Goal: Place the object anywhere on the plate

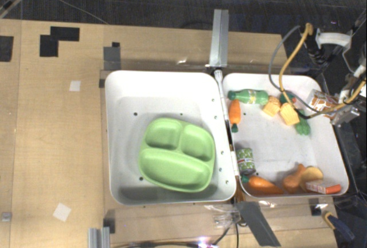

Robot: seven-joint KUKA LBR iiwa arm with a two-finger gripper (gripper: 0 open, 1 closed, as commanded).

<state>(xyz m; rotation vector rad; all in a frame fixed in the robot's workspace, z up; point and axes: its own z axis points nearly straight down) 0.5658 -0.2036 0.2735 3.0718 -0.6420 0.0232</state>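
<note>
A light green plate (176,154) with three compartments lies in the left white bin (123,126), nothing on it. The right white bin (338,155) holds several toy foods. Along its far side lie a green bottle (248,95), a small orange carrot (234,110) against the left wall, two yellow pieces (289,115) and a dark green piece (303,128). A green can (245,160) stands near the left wall. Along the near wall lie an orange carrot (265,185), a brown piece (292,177), a tan piece (312,172) and a red and white box (323,188).
A brown and white packet (321,102) sits at the right bin's far right corner among cables. A yellow cable (285,69) loops over that bin's far rim. A metal post (219,40) stands behind the divider between the bins. Wooden bench top (51,144) spreads to the left.
</note>
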